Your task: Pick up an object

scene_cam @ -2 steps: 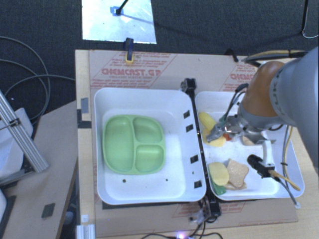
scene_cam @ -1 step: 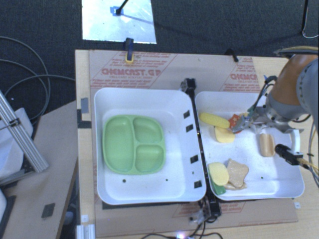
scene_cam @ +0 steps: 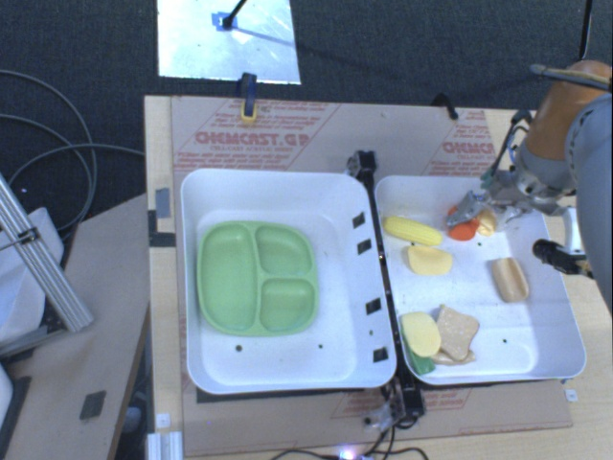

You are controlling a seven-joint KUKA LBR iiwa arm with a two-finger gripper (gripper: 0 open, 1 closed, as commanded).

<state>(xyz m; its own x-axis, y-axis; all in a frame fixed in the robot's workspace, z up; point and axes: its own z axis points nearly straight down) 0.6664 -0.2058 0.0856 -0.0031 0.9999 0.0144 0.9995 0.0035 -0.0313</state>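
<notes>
while your arm reaches in from the right, its gripper sits low over the far part of the right bin, right at an orange piece; you cannot tell how its jaws stand. a corn cob lies just left, and a green tray fills the left bin.

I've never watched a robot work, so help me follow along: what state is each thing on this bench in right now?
Green tray: lying flat in the left bin, compartments bare.
Corn cob: lying on its side, right bin.
Hot dog bun: lying flat, untouched.
Bread slice: resting against neighbouring food.
Orange piece: under the gripper.
</notes>
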